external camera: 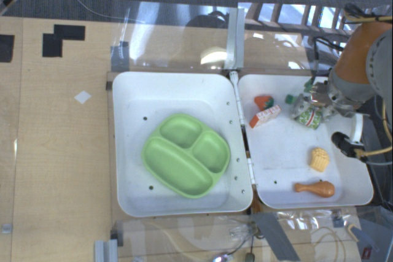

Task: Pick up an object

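Note:
The right bin (276,190) holds several small things. A red pepper-like toy (263,100) and a red-and-white packet (264,116) lie at its back left. Towards the front right lie a yellow corn cob (319,159) and a brown drumstick (315,188). A crumpled green and silver packet (308,115) sits at the back right. My gripper (314,101) is down in the bin right over that packet, touching or nearly touching its top. The wrist hides how the packet sits under it.
The left bin (132,107) carries a green divided plate (186,154). A metal divider (242,132) runs between the bins. Clear plastic walls (178,34) stand behind both bins. The grey and orange arm (362,58) covers the right bin's back right corner.

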`<state>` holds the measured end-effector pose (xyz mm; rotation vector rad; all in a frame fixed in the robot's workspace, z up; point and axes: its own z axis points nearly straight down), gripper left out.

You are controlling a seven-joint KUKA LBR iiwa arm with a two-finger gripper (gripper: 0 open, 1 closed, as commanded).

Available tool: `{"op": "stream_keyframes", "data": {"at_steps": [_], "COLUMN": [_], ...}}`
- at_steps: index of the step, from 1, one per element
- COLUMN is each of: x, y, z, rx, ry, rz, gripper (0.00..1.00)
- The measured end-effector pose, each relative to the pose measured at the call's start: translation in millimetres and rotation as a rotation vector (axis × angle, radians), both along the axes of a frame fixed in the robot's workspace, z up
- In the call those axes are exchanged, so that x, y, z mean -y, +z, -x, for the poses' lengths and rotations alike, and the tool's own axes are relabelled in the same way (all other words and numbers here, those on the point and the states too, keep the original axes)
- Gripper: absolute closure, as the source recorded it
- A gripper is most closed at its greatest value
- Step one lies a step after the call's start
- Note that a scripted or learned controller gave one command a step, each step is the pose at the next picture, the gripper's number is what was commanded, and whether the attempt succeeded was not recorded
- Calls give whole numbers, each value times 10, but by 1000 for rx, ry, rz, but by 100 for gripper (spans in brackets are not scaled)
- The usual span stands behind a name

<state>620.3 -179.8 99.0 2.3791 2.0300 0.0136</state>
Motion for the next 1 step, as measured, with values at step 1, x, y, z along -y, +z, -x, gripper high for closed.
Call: {"op": "stream_keyframes", "data": {"at_steps": [1], "x": [-412], "y": [1118], "z": [-33], "rx": [-15], "ry": [-595], "rz": [-9], "gripper": [100]}}
